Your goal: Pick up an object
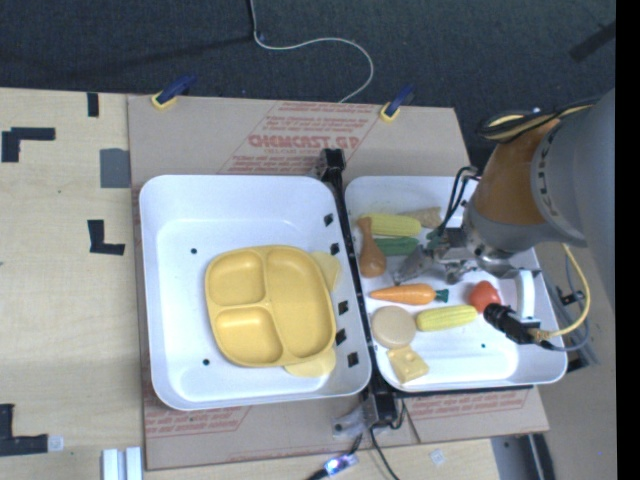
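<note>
- The arm (pixel 520 193) is seen reaching in from the right over the right bin (pixel 540 368); much of that bin's right half is covered by its grey body and orange band.
- The claw (pixel 432 256) is lowered among the toy food near the bin's middle. Its fingers are dark and blurred against the clutter, so whether it is open or closed cannot be told, and nothing is clearly seen between them.
- Just left of the claw lie an ear of corn (pixel 390 226) and a brown piece (pixel 370 253), the latter hard to identify.
- A carrot (pixel 405 294) lies just below the claw, with a second yellow corn (pixel 447 318) and a red piece (pixel 483 294) nearby; the red piece is partly hidden by the arm.
- A pale round piece (pixel 392 325) and a yellowish wedge (pixel 407 365) rest near the bin's front.
- In the left bin (pixel 175 218) a yellow divided tray (pixel 268 303) is seen, with a pale yellow thing tucked mostly beneath it.
</note>
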`<state>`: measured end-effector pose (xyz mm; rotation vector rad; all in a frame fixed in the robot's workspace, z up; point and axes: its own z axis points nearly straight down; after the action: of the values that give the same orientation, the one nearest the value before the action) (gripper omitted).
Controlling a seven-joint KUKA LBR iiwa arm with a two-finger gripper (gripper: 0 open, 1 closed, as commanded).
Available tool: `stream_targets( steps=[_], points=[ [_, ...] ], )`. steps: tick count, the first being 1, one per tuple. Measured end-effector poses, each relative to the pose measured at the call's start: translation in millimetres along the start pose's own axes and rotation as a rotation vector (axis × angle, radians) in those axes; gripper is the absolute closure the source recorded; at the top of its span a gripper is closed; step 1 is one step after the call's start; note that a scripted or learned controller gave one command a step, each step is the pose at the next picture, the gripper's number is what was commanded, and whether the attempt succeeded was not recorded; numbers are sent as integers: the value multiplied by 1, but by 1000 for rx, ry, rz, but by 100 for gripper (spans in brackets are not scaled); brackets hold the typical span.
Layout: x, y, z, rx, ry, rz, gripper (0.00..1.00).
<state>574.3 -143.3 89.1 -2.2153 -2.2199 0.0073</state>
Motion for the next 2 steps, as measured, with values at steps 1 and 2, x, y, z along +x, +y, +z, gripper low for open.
stream_targets(
  steps=[1,2],
  points=[
    [0,1,-13,-3,-1,-1,100],
    [2,2,-55,-9,-1,1,100]
  ],
)
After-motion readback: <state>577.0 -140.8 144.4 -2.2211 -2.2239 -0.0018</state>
